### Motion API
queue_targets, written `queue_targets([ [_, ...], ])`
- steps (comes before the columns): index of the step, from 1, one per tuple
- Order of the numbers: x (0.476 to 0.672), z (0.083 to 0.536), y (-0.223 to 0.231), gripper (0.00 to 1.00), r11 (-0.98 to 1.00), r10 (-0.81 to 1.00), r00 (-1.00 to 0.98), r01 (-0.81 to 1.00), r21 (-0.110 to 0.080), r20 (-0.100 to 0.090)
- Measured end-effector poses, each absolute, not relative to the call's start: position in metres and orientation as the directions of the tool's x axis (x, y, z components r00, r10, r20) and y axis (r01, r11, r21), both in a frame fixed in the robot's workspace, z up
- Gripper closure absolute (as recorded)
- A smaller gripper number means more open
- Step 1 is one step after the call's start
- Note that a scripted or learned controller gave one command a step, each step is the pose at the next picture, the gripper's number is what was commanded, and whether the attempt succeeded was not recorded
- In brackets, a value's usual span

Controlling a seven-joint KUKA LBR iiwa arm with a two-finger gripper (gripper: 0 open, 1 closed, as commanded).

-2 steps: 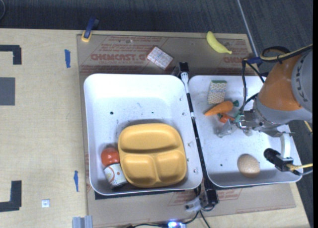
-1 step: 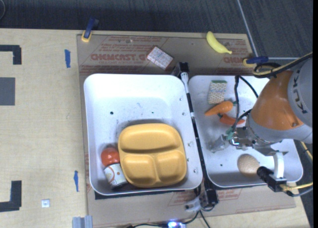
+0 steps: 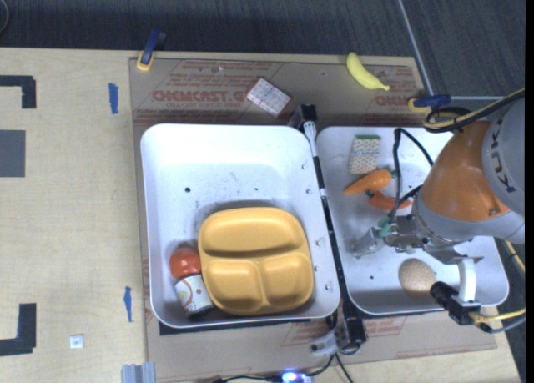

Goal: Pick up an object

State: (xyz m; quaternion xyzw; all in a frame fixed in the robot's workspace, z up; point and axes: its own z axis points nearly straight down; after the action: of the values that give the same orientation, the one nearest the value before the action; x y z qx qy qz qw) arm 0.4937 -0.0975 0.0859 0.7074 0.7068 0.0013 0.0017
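Bins sit side by side on the bench. The left bin (image 3: 158,206) carries a yellow divided tray (image 3: 253,258) filling its near half, with a small orange-topped can (image 3: 188,279) wedged between the tray and the near-left corner; the far half is bare white floor. The right bin (image 3: 334,231) holds a speckled sponge (image 3: 365,154) by its far edge, an orange carrot (image 3: 370,183) just below it, and a tan egg-shaped object (image 3: 416,275) close to the near edge. My gripper (image 3: 367,242) hangs low over the right bin's middle, beside the carrot and apart from the egg; whether my grip is wide or narrow I cannot tell. My arm covers the right bin's right side. Beyond the bins' far edges lie a banana (image 3: 365,73) and a small box (image 3: 267,96).
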Motion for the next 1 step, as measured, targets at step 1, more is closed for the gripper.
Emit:
queue_targets([
  [1,0.4874,0.0859,-0.0949,0.00,-0.001,1.000,0.001,1.000,0.004,0.000],
])
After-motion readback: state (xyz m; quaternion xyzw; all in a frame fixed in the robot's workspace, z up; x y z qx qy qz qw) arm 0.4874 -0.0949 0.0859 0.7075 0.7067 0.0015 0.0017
